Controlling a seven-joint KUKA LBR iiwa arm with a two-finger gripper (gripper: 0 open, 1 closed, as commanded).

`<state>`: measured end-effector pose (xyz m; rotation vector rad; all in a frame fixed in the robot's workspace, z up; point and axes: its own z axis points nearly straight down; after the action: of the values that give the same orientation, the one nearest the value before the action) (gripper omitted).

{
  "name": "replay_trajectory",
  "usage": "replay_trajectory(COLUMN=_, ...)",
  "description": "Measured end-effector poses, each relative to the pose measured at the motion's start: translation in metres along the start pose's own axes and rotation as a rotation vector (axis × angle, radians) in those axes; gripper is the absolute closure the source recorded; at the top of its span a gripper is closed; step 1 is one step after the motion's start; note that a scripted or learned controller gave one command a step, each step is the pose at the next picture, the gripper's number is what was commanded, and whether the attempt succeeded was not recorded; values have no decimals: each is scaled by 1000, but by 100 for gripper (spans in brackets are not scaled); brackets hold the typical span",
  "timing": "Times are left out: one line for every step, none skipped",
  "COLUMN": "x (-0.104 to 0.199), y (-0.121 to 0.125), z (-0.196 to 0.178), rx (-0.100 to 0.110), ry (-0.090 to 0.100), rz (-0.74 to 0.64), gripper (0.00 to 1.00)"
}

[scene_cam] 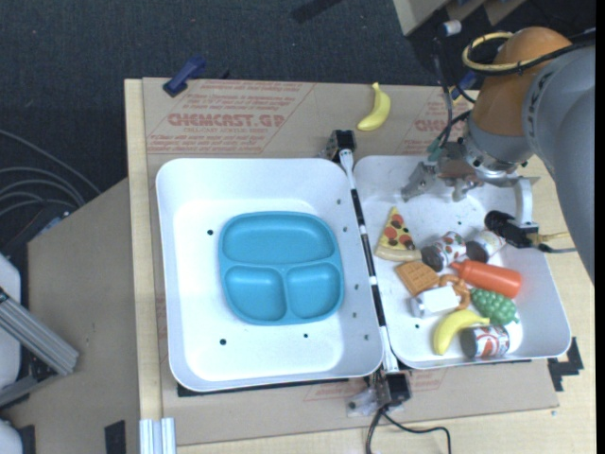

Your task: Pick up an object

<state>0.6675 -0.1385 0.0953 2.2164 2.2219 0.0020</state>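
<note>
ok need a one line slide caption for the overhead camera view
KUKA arm poised over the right bin of toy food, blue divided plate in the left bin, stray banana on the bench.

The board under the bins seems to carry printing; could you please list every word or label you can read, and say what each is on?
"CHEMCAST GP": red print on the brown board, behind the left bin.
Smaller red lines above and below it: too blurred to read.
More red print on the board near the banana, beside the arm: partly covered, unreadable.
Can in the right bin: label too small to read.
</note>
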Motion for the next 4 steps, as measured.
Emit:
replay_trajectory(x=26, y=-1, z=11, rx=6, ry=3, rz=1, gripper=0)
replay_trajectory(x=26, y=0, z=0, rx=3, ry=2, rz=0, gripper=100)
replay_trajectory(x=26, y=0, z=0, rx=4, ry=2, rz=0, gripper=0)
replay_trajectory(x=16, y=-1, z=11, rx=5, ry=2, rz=3, gripper=0)
